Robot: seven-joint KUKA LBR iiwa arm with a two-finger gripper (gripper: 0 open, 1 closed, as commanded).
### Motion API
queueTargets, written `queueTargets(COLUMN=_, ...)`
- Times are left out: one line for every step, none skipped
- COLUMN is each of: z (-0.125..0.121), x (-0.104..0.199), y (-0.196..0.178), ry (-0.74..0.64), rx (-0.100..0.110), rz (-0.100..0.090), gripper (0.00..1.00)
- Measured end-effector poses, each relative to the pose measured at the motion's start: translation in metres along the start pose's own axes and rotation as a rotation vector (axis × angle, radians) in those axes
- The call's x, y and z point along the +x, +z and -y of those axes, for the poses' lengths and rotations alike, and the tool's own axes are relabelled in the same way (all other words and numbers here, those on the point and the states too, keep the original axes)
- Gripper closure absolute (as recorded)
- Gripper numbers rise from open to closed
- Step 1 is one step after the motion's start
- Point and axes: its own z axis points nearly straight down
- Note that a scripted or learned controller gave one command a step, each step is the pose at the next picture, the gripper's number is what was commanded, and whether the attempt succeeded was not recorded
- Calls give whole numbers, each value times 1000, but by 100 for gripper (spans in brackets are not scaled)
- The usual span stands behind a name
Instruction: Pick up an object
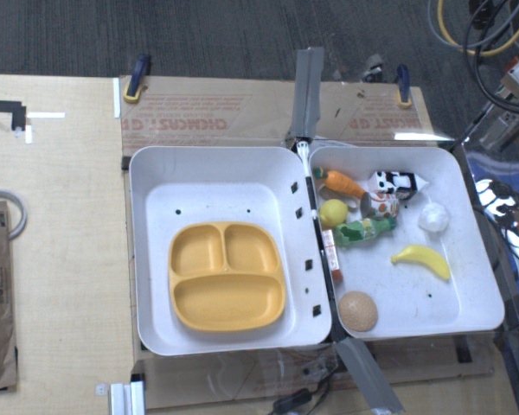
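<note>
Two white bins sit side by side, and all the candidates for a pick are in the right bin (467,232). Up in its upper left corner there's a tight cluster: a toy carrot (342,181), a yellow lemon (332,212), a green packet (363,229) lying beneath them, and a black-and-white cow toy (391,187) pressed in beside. A white ball (433,219) rests just right of that group. Lower down, the banana (422,260) lies alone on bare floor, long axis slanting from upper left to lower right. A brown round object (358,310) sits at the bottom left corner, against the wall, with a thin red-and-white stick (330,253) along the divider above it.

As for the gripper, its opening and any load are something I cannot tell from this view. The arm reaches in from the right, so the banana and the white ball look like the nearest targets on that side, with open space around the banana.

Over in the left bin (147,232), a yellow divided plate (227,276) rests lower centre, well apart from the action. The cluster looks the awkward choice: neighbours touching, little finger room.
</note>
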Motion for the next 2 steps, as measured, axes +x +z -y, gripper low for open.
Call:
queueTargets(z=1, x=0, y=-73, ry=-266, rx=-2, rz=1, gripper=100)
queueTargets(z=12, x=-18, y=-81, ry=-587, rx=-1, rz=1, gripper=100)
